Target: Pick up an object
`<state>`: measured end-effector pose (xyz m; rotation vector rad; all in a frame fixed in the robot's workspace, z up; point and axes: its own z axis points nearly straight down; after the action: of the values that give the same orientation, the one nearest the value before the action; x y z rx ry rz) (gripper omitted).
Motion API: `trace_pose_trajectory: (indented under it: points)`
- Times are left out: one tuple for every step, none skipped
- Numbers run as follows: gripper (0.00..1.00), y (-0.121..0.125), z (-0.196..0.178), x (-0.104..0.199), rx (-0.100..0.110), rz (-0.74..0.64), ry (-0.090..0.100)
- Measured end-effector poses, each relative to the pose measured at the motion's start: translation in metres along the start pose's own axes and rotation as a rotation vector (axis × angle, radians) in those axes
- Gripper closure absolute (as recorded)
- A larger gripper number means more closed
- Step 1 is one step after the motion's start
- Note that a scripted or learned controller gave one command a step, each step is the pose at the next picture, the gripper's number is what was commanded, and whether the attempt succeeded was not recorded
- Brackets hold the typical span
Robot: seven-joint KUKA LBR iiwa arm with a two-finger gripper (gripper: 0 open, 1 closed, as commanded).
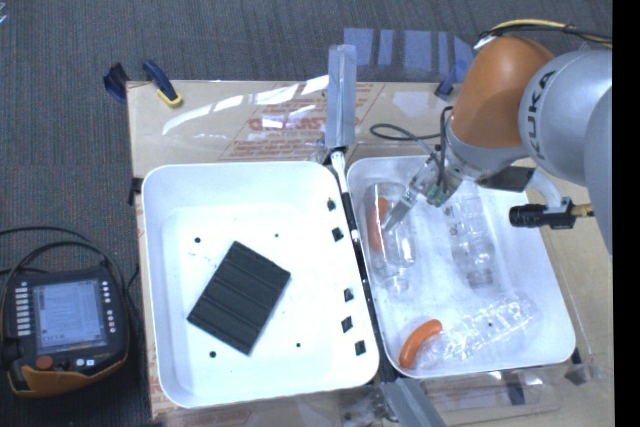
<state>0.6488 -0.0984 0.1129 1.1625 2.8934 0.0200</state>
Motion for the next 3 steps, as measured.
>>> trace_pose_trajectory:
  points:
    - [0.0, -0.019, -0.003, 0.024, -0.023, -0.042, -0.031]
    - [0.0, 0.0, -0.001, 0.001, 0.001, -0.102, 0.002]
    - [0.0, -0.024, -0.006, -0.017, -0.004, 0.024, 0.001]
